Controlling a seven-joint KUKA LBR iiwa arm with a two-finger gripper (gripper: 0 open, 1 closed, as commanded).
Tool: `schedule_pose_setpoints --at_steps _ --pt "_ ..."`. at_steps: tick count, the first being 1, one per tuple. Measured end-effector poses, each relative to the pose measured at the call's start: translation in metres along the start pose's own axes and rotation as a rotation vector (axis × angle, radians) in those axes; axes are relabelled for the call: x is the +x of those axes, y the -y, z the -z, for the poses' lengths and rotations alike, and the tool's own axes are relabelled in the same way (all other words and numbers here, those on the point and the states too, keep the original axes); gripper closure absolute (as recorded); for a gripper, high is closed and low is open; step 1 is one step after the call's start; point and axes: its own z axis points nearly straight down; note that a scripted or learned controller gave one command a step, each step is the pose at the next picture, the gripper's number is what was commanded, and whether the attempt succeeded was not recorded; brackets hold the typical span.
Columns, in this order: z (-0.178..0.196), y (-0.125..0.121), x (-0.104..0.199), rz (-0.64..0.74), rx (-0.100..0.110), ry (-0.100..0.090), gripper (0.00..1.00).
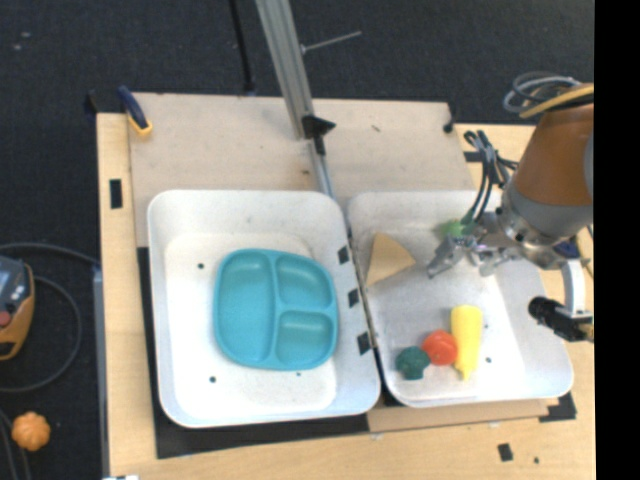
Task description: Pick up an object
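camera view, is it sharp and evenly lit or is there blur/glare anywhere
Camera view: soft and low in detail overall, with light even and diffuse; the white bins look bright and nearly washed out, with no hard glare spots; shadows are faint, just a thin one under the teal plate; the gripper is smeared and hard to resolve; the yellow object reads clearly.

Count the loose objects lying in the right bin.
4: a tan wedge near the bin's left wall, and along the near edge a green piece, an orange-red piece and a yellow piece. The arm may hide more.
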Motion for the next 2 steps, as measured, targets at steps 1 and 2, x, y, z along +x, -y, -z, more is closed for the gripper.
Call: schedule_pose_setpoints --at_steps 1,2 --pt "-0.043 0.005 -0.001 0.0 0.001 -0.001 0.0" --pt "-0.029 0.003 -0.003 -0.004 -0.007 0.001 1.0"
